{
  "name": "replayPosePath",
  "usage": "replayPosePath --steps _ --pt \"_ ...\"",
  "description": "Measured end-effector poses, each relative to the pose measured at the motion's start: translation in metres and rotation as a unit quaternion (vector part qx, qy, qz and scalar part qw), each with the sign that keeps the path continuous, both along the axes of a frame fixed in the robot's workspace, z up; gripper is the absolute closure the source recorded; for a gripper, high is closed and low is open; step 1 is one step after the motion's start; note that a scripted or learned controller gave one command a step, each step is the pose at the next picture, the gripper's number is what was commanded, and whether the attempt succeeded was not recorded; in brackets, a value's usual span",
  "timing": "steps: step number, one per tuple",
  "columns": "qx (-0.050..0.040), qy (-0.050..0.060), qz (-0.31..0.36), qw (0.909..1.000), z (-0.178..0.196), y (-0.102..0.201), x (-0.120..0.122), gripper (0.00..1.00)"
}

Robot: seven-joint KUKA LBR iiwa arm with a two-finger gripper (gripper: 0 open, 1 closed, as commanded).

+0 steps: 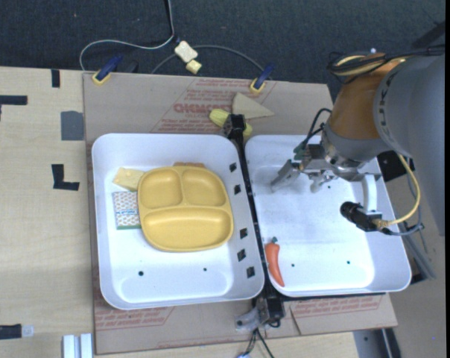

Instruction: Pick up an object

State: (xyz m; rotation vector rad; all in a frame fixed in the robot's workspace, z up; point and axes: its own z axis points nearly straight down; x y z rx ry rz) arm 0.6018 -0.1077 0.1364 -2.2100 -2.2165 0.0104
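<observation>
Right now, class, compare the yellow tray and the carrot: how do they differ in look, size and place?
The yellow tray is yellow with three compartments; the carrot is orange and plain. The tray is much bigger and broad, the carrot small and slim. The tray lies in the left bin; the carrot lies in the right bin, by its left wall. Both lie flat, apart from the gripper.
</observation>
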Motion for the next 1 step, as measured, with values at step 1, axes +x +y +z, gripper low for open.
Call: replayPosePath --steps 1 --pt "-0.0010 -0.008 0.002 1.0000 0.0502 0.0701 0.0072 0.00"
